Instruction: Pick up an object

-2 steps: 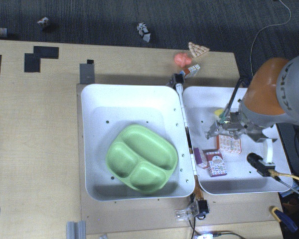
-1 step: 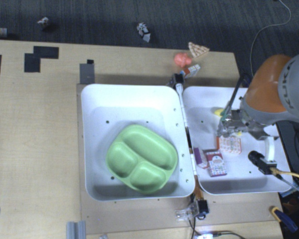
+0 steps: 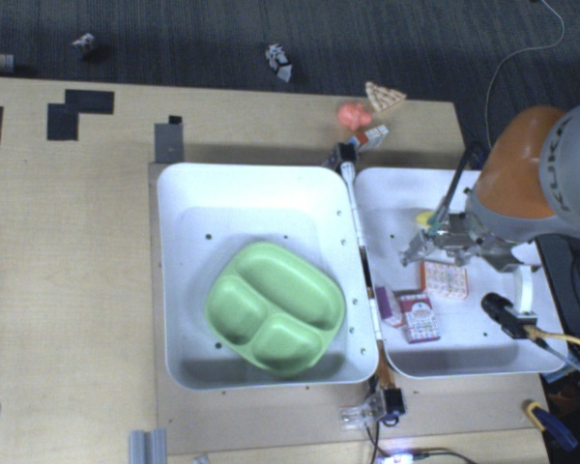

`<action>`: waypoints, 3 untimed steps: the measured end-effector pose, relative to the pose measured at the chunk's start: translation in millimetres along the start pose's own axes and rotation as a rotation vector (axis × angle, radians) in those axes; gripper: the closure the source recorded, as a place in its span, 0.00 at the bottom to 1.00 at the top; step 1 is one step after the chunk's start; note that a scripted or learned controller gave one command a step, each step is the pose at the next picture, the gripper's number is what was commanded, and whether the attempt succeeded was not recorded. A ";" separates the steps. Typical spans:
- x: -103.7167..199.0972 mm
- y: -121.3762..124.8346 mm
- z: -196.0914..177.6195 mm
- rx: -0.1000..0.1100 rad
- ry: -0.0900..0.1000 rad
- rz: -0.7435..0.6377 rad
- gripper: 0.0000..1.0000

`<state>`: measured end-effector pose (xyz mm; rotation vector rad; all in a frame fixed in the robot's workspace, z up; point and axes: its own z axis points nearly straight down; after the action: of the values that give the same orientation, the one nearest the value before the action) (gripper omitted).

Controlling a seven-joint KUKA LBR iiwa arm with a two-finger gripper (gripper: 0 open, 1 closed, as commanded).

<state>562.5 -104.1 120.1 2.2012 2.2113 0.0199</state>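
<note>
No object is seen held, so the step in hand is judged to be the approach, with the choice of target unsettled. The likeliest candidates lie in the right bin (image 3: 464,356): a flat printed card (image 3: 446,280) with a pinkish grid pattern, just below the gripper (image 3: 435,245), and a small red-and-white printed packet (image 3: 420,319) nearer the bin's front, with a small purple piece (image 3: 385,304) beside it at the bin's left wall. A yellow-green item (image 3: 428,219) is glimpsed just behind the gripper and cannot be identified.

The gripper is seen low over the right bin, above the card; whether its fingers are spread or pressed together cannot be told from this slanted view. For the next move, a descent onto one of the flat items would be called for, and a thin card lying flush on a smooth plastic floor is judged hard to pinch; the thicker packet may offer more edge.

In the left bin (image 3: 188,259) a green compartment tray (image 3: 275,303) is set, smooth, rounded and glossy, with three hollows. Both bins are shallow, white and matte, resting on a pale wooden tabletop (image 3: 68,288). Beyond the bins, a pink rounded toy (image 3: 354,116) lies on the tabletop.
</note>
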 end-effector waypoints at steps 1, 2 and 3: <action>11.9 -23.1 27.8 -0.004 -0.006 0.005 0.00; 13.6 -20.5 15.5 -0.008 -0.002 0.003 1.00; -17.7 50.0 -79.0 0.017 0.005 0.000 1.00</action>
<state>610.6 -121.0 200.4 2.2116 2.2226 0.0064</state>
